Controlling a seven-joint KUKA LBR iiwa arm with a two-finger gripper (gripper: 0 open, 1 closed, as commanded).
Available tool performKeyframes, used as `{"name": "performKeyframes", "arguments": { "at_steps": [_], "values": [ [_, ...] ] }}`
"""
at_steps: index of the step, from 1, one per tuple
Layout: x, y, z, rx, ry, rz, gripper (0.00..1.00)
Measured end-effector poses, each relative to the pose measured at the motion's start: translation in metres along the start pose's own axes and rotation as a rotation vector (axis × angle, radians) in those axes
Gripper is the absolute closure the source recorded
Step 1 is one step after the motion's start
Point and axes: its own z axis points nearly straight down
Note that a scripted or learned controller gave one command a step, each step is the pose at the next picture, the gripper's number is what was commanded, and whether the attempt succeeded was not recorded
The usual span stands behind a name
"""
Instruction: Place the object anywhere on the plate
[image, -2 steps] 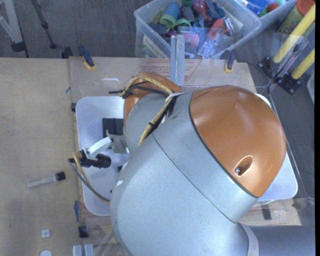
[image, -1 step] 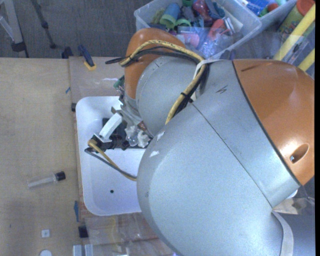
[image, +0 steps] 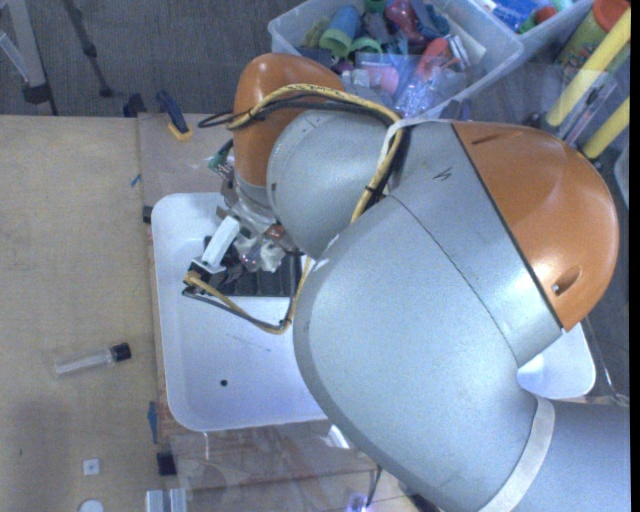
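Note:
My grey arm with its orange band covers most of the camera view. It reaches from the right down into the left white bin. The gripper hangs low over the far part of that bin, with a white block and a yellow cable beside it. Its tip is dark and partly hidden by the wrist. A small dark speck lies on the bin floor nearer the front.
A clear tub of colourful items stands at the back. A small vial with a dark cap lies on the wooden bench to the left. A corner of the right bin shows under the arm.

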Motion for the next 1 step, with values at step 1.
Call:
{"name": "performKeyframes", "arguments": {
  "at_steps": [1],
  "values": [
    [-0.0271, -0.024, 0.021, -0.019, 0.01, -0.583, 1.0]
  ]
}}
